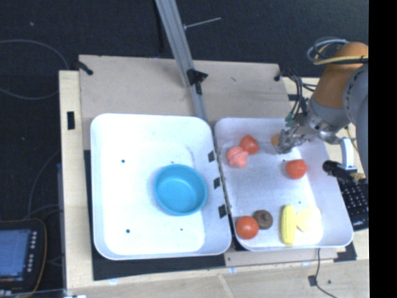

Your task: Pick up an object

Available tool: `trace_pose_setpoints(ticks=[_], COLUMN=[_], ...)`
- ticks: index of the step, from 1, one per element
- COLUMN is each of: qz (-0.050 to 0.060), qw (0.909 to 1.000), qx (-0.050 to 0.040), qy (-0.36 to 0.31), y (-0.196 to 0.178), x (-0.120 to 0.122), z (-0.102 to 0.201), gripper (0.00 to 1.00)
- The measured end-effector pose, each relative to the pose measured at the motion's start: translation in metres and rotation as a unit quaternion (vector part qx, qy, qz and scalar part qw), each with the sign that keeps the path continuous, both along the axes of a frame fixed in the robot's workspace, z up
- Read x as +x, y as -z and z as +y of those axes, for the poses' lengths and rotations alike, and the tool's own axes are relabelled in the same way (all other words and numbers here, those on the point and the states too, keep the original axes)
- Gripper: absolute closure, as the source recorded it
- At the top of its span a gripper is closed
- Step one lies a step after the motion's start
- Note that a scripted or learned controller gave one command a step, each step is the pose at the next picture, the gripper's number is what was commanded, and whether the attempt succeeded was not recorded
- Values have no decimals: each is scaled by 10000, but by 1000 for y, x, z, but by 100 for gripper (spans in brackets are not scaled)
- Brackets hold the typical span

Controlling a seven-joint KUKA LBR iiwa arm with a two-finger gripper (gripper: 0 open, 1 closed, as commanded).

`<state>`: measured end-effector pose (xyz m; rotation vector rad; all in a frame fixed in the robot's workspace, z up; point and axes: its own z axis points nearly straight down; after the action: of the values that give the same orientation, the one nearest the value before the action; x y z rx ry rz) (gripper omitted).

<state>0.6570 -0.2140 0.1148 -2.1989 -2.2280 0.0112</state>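
The gripper [284,143] hangs low over the back of the right bin [322,228], and an orange object [275,140] peeks out just left of it. A red tomato [296,169] lies a little in front of the gripper. Farther left sit a red-orange fruit [249,144] and a pink object [237,157] touching it. Near the front edge lie another red tomato [247,227], a brown round piece [263,218], a yellow corn cob [288,224] and a pale yellow object [308,220]. A blue bowl [180,189] rests in the left bin [111,141].
A grey metal pole [180,48] slants down from the top to the bins' back edge. The divider between the bins [218,179] carries black clips. A keyboard [353,197] lies right of the right bin. A small screen [18,250] sits at the lower left.
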Motion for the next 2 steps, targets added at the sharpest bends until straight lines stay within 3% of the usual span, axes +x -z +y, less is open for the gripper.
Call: trace_pose_setpoints(ticks=[1,2], qz=[-103,-105], qw=[9999,9999], qx=[-18,-18], qy=[21,16], y=[-50,-107], x=[-4,-2], z=[5,4], gripper=[100,100])
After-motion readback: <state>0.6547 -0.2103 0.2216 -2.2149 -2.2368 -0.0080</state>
